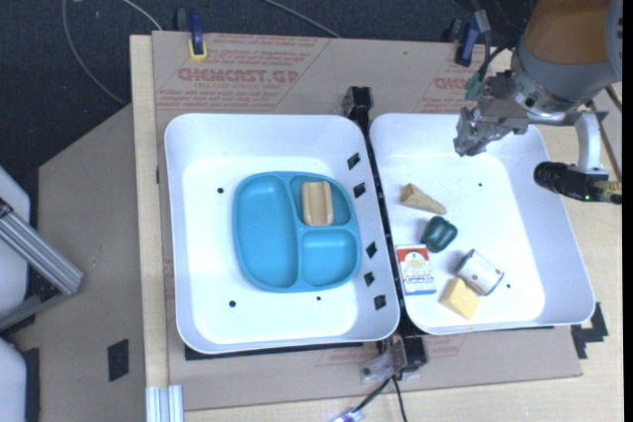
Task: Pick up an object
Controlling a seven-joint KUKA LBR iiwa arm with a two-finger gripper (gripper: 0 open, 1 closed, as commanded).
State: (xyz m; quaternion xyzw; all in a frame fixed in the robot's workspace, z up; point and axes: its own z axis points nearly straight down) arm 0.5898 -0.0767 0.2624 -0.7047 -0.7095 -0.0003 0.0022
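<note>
In the right bin lie several small objects: a tan wedge, a dark green rounded piece, a red-and-white carton, a yellow block and a small silver-and-white can. My gripper hangs over the back of the right bin, up and to the right of the tan wedge, apart from every object. Nothing shows between its fingers. In the left bin sits a blue divided plate with a tan bread-like piece in its upper right compartment.
A black divider with clips runs between the two bins. Blue clamps hold the cardboard base at the back. A black sensor juts over the right bin's right rim. Cables lie on the dark floor behind.
</note>
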